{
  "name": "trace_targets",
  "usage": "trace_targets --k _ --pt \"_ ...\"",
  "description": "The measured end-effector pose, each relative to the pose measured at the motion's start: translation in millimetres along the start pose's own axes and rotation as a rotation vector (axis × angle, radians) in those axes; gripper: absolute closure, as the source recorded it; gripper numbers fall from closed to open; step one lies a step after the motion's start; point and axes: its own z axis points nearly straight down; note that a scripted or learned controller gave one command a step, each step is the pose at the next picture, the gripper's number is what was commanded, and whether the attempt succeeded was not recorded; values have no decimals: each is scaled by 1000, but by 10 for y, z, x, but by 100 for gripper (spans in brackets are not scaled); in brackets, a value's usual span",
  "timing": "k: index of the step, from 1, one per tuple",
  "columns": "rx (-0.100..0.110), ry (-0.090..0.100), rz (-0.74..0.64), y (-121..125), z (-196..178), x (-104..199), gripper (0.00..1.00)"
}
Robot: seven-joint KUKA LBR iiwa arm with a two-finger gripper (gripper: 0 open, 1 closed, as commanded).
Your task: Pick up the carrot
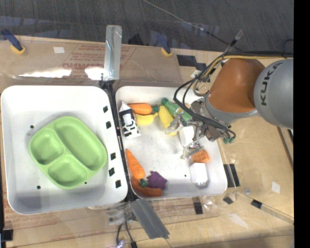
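Note:
A long tapered orange carrot point(135, 165) lies along the left wall of the right bin point(160, 154), near its front. A second orange carrot-like piece point(140, 108) rests at the back of that bin. My gripper point(190, 148) hangs low over the right half of the same bin, well to the right of the long carrot. A small orange chunk point(201, 156) lies just beside the gripper's tip, on its right. The grey arm with its orange band point(236, 87) reaches in from the right.
Around the gripper lie a corn cob point(166, 117), a yellow piece point(145, 120), a green item point(170, 106) and a white block point(198, 173). Purple grapes point(156, 180) and a red sausage point(148, 191) sit by the carrot's tip. The left bin point(20, 190) holds a green divided plate point(67, 151).

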Motion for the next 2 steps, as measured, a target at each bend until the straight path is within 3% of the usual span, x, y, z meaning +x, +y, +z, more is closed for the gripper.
trace_targets --k 1,2 --pt "-1 1 0 4 5 1 0" --pt "-3 0 -626 -58 -212 -194 0"
